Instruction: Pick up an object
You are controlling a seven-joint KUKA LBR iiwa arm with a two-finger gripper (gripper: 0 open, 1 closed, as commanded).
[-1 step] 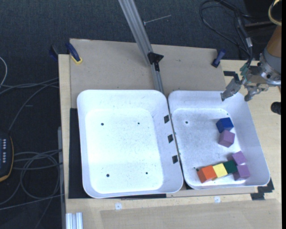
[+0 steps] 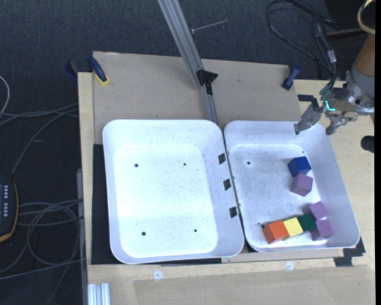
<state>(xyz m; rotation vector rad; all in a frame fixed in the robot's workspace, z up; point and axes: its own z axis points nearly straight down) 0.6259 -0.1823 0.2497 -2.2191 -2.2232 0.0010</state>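
Overhead slanted view of the bench. Two white bins sit side by side; the right bin [image 2: 333,179] serves as landmark.

Gripper [image 2: 319,124]: hangs over the right bin's far right corner, above the rim. Its two fingers [image 2: 306,121] are spread apart with bare bin and bench visible between them; nothing is held. The arm above the wrist is cut off by the frame's right edge, so only the wrist and a sliver of the orange band [image 2: 369,16] show.

Contents of the right bin: a blue block [image 2: 299,165] lies toward the right wall, nearer the viewer than the gripper and apart from it. A purple block [image 2: 302,184] touches or nearly touches the blue one on its near side; the contact cannot be resolved. Along the near wall runs a row of an orange block [image 2: 275,231], a yellow block [image 2: 292,226] and a green block [image 2: 306,222], pressed together. Two further purple blocks [image 2: 321,219] stand at the row's right end, near the bin's near right corner; where one ends and the other begins is hard to make out.

Left of the right bin: the left bin [image 2: 119,137], touching it along a shared edge. A grey pole [image 2: 189,47] rises from behind the junction and is cut off at the top of the frame.
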